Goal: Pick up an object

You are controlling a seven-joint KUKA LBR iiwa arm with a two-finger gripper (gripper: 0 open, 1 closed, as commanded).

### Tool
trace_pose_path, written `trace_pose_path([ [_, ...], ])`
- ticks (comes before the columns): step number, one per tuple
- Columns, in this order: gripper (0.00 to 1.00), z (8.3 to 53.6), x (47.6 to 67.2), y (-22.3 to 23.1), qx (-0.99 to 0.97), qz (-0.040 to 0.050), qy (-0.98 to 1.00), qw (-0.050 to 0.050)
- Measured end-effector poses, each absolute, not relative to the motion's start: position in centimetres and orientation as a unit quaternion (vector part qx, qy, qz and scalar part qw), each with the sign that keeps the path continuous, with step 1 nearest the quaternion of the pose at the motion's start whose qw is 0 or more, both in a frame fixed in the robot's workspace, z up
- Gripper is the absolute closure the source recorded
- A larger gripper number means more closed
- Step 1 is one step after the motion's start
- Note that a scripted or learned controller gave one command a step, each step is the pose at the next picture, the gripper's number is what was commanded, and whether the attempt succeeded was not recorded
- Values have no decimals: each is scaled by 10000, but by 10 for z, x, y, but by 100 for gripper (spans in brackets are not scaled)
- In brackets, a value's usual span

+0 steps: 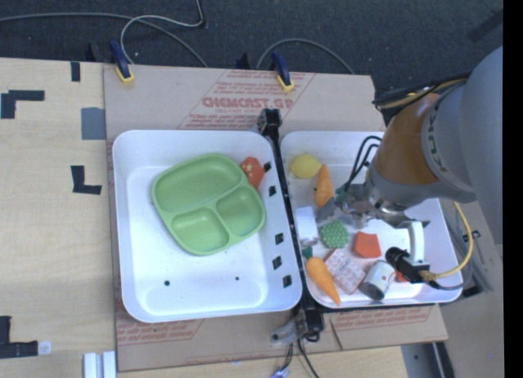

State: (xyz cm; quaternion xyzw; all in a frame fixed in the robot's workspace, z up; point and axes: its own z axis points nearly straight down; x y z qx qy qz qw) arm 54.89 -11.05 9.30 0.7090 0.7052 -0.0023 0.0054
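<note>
The right bin [445,229] holds several small toys. A yellow lemon [305,166] lies at its back left, with an orange carrot [324,186] beside it. A green knobbly piece [333,233] sits mid-bin, next to an orange-red block [367,245]. Nearer the front lie a second carrot [322,278], a pink wafer [344,269] and a small grey can [377,279]. My gripper [351,206] hangs low over the bin, just above the green piece and right of the first carrot. Nothing shows in its grasp.
The left bin [135,229] carries a green divided plate [208,203] with a small red toy [254,171] at its right edge. A black divider [282,205] runs between the bins. The grey arm with its orange band [413,152] covers the right bin's back right. Cables trail behind the bench.
</note>
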Motion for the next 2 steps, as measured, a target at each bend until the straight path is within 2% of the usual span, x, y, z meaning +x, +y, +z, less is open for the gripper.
trace_pose_path([
  [1, 0, 86, 648, -113, 7076, -72, 7065, 6],
  [2, 100, 95, 648, -110, 7067, -81, 7075, -26],
])
